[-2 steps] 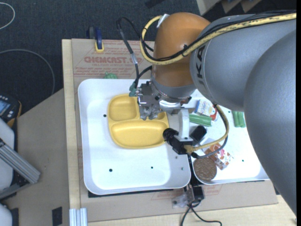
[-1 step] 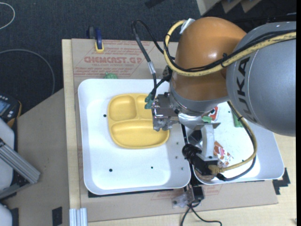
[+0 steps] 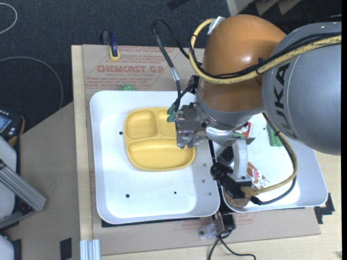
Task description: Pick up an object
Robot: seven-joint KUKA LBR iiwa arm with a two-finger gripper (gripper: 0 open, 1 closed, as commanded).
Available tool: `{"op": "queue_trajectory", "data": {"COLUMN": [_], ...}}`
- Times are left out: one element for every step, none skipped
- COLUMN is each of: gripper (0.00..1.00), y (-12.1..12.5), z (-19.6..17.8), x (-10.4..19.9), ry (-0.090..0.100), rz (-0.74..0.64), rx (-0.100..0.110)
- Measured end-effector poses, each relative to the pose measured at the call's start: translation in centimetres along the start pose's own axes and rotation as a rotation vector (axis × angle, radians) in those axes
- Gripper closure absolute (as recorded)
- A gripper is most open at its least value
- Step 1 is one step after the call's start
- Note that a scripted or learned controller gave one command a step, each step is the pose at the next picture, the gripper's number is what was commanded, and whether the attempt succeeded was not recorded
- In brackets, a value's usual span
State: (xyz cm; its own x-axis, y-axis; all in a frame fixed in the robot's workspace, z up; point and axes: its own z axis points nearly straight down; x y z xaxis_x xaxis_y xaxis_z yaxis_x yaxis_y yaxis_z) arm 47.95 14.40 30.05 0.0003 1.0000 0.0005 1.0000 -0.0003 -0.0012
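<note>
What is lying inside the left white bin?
A yellow divided plate lies in the left bin. The arm covers the plate's right edge, so anything lying there is hidden.

A robotics lab: KUKA arm (image 3: 303,85) above white bins (image 3: 108,188) on a cable-strewn bench (image 3: 87,145).

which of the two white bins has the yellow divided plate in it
The left shallow white bin holds the yellow divided plastic plate; the right white bin, mostly under the arm, has small bits of clutter instead.
</note>
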Motion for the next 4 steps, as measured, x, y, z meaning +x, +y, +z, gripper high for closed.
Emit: {"op": "queue_trajectory", "data": {"gripper": [1.00, 1.00, 1.00, 1.00], "y": [-0.2, 0.2, -0.3, 0.0], "z": [8.7, -8.5, 4.2, 4.5], "x": [-5.6, -2.7, 1.9, -4.3], "ry": [-0.005, 0.006, -0.003, -0.002], "rz": [0.007, -0.004, -0.004, 0.008], "rx": [0.010, -0.019, 0.012, 0.003]}}
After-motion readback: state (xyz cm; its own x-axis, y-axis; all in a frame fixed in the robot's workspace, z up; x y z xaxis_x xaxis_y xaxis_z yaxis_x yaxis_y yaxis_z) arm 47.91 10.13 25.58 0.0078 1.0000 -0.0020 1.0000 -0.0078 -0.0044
